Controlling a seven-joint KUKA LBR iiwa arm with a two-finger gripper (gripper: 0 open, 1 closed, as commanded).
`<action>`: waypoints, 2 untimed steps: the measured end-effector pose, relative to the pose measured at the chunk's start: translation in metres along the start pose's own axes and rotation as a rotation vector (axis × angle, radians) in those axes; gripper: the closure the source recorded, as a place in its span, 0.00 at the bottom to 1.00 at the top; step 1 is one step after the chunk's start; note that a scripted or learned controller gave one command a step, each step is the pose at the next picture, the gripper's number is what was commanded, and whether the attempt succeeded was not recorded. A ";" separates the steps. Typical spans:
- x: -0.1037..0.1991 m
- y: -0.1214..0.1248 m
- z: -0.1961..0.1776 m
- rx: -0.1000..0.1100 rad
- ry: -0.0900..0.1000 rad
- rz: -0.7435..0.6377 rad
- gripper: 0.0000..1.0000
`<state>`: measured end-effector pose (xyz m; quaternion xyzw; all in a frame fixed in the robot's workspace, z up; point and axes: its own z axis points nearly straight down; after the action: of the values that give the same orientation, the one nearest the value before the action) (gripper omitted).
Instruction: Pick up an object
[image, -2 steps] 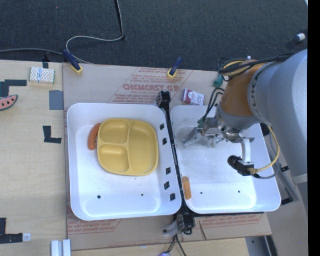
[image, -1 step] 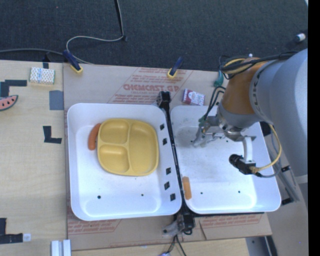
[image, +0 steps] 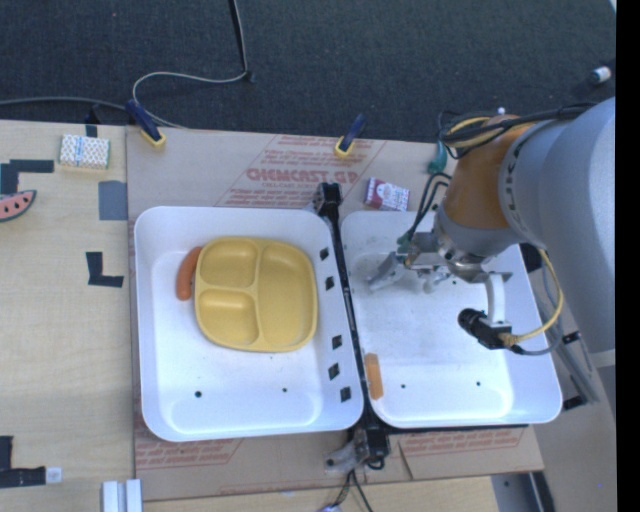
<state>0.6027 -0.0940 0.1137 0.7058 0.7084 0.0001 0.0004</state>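
The left bin (image: 165, 400) holds a yellow divided plate (image: 256, 293), and an orange sausage-shaped piece (image: 185, 275) lies against the plate's left edge. A second small orange piece (image: 373, 374) lies in the right bin (image: 450, 400), close to its left wall. My gripper (image: 405, 268) hangs over the upper middle of the right bin, well above and to the right of that small piece. The grey wrist and the orange band hide most of it. Nothing shows in its grasp.
A small red and white packet (image: 386, 194) lies on the cardboard just beyond the right bin. Yellow and blue clamps (image: 350, 136) sit at the bench's far edge. A black divider (image: 338, 290) runs between the bins. Cables hang by the wrist (image: 490, 330).
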 end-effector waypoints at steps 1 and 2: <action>-0.002 0.063 0.029 -0.001 0.000 0.001 0.00; -0.002 0.063 0.019 0.000 -0.003 0.000 1.00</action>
<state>0.6657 -0.0962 0.0951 0.7058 0.7084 -0.0009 0.0013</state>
